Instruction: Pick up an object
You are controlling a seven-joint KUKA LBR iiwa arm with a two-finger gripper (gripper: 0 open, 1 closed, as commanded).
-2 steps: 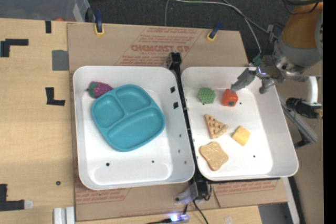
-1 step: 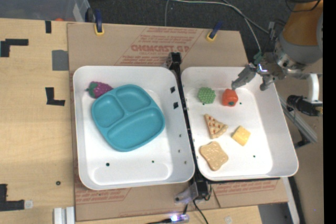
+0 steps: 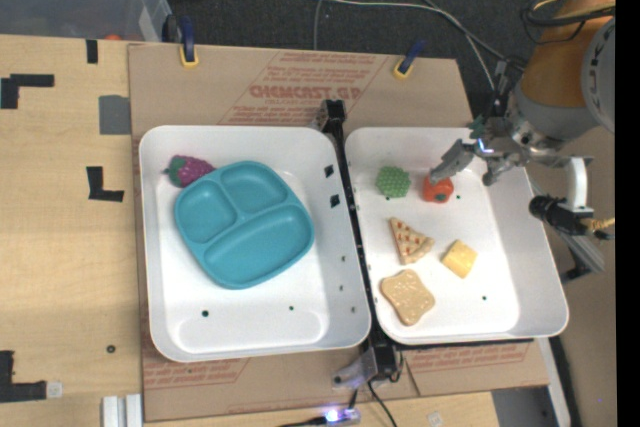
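Over the right bin (image 3: pixel 520 295), your gripper (image 3: pixel 443 177) hangs with its fingers at a red-orange toy (image 3: pixel 436 190); you cannot tell whether they pinch it. Just left of them sits a green ball (image 3: pixel 393 182).

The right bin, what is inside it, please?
The right bin holds a green ball, red-orange piece, pizza slice, cheese wedge and toast. The gripper covers part of the red-orange piece.

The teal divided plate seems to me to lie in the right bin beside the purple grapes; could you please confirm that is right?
Not quite: the camera view shows the teal divided plate lying in the left bin, not the right one. The purple grapes are indeed beside it, at its upper left edge.
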